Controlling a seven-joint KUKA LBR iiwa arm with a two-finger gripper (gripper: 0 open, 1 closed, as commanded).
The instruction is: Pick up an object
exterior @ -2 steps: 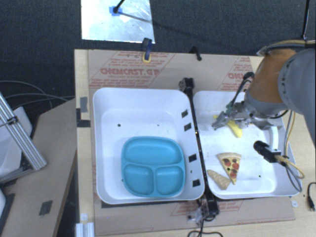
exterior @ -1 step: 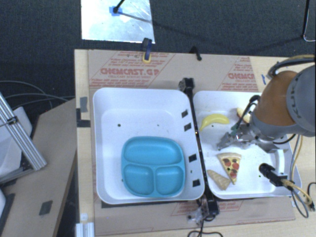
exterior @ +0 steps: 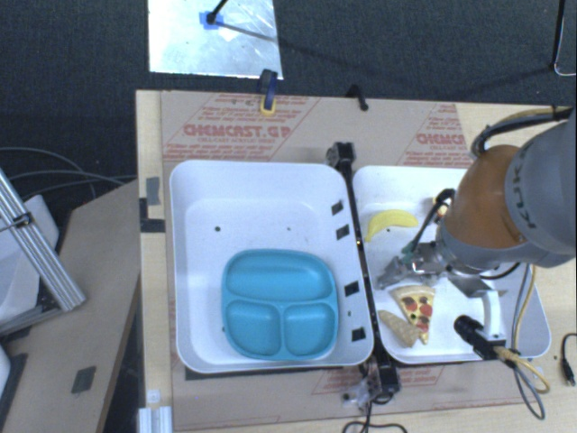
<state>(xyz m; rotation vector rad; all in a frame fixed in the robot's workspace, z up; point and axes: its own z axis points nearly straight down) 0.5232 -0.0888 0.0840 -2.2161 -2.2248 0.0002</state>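
Arm (exterior: 523,206) enters from the right, orange band above the wrist facing the camera. Wrist pitched down and to the left. Gripper (exterior: 397,271) sits low, metal fingers pointing left.

The arm (exterior: 505,210) overhangs the right bin (exterior: 383,183); the left bin's (exterior: 261,192) back half lies open.

Even overhead light, soft shadows in my two shallow white plastic bins (exterior: 270,183); glare on the silvery foil sheet (exterior: 214,23) at twelve o'clock; slightly soft focus.
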